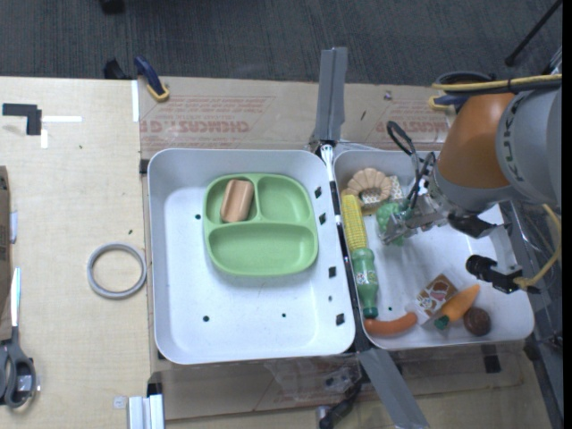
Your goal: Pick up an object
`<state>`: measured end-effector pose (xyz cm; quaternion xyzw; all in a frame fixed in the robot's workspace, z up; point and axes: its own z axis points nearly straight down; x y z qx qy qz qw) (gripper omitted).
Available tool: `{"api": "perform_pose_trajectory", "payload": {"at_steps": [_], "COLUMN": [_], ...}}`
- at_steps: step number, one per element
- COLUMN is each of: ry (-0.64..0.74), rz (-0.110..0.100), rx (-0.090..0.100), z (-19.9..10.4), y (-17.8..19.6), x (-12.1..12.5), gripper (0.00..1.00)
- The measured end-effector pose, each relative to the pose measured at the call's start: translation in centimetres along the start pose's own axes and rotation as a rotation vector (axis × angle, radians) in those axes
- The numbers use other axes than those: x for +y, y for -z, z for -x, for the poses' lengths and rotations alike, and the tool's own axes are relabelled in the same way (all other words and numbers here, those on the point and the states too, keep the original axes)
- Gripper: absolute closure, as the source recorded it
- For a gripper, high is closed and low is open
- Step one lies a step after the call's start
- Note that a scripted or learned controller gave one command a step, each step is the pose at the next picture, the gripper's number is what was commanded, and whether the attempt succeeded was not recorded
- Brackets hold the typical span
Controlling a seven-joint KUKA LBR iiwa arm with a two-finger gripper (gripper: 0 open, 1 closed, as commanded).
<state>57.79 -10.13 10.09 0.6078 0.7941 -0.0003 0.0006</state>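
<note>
Tool (404, 222) low in right bin (509, 329), over a clear-green item (390, 218) near the far edge. Jaw state: cannot tell. No lift evident; pick incomplete.

Robotics lab: KUKA arm (500, 141), taped bench (71, 195), white bins (170, 266) of toy food.

A divided plate (262, 248) sits toward the back of the left bin (179, 320), with a bread roll (237, 200) in its back-left compartment. In the right bin (420, 257), corn (354, 222) and a bottle (364, 280) lie along the left wall, a sausage (390, 324) and a carrot (458, 304) near the front edge. A tape ring (116, 269) lies on the worktop (71, 195), left of the bins.
</note>
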Motion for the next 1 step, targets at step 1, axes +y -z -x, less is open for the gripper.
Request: {"api": "perform_pose_trajectory", "payload": {"at_steps": [1], "ry": [0.076], "rz": [0.000], "rx": [0.000], "z": [-5.78], "y": [9.11], "x": [7.57], "gripper": [1.00]}}
